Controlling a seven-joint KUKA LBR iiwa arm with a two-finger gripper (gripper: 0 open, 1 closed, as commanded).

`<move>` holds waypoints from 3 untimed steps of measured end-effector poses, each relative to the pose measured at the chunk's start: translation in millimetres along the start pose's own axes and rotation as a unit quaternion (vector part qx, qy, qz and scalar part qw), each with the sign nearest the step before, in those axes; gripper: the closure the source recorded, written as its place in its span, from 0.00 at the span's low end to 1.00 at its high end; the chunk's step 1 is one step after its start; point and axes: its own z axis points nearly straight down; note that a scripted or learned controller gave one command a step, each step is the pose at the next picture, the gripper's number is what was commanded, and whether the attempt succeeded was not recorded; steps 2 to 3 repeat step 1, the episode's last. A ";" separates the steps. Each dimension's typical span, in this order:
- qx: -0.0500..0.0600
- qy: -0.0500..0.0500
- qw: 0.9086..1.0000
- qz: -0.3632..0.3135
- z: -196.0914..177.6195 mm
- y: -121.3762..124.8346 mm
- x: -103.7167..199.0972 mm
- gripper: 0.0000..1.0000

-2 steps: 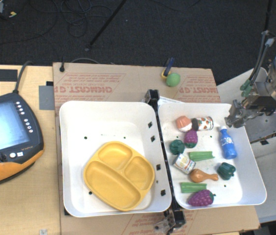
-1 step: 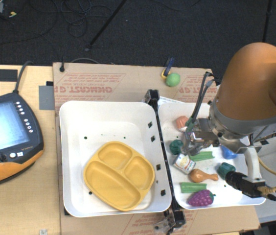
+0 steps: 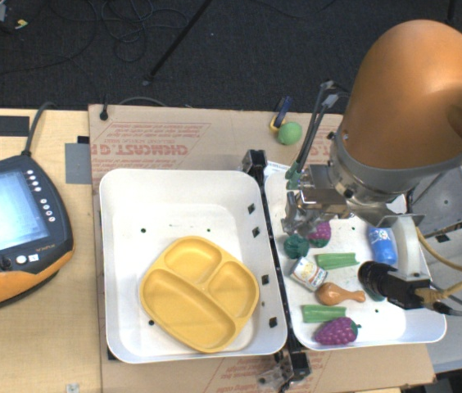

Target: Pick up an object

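The dark green toy point(image 3: 296, 246) lies near the left wall of the right bin point(image 3: 428, 327), directly under my pincer point(image 3: 298, 224), whose tip comes down to its top edge. I cannot tell how far my pincer is open, or whether it has hold of anything. Just beside the toy, to its right, sits a small purple grape cluster point(image 3: 321, 234). Nearer the camera are a green pod point(image 3: 335, 260), a small jar point(image 3: 307, 273), a brown drumstick point(image 3: 341, 293), a second green pod point(image 3: 323, 312) and a bigger bunch of purple grapes point(image 3: 335, 332). A blue can point(image 3: 382, 246) stands further right. The left bin point(image 3: 133, 195) holds a yellow divided plate point(image 3: 200, 293). Behind the bins, a green ball point(image 3: 289, 132) rests on the counter point(image 3: 51, 342).
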 end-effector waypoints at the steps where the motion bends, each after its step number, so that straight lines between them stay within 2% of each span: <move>1: -0.001 0.000 1.000 0.002 -83.0 0.6 14.0 1.00; 3: -0.001 0.000 1.000 0.002 -83.0 0.6 14.0 1.00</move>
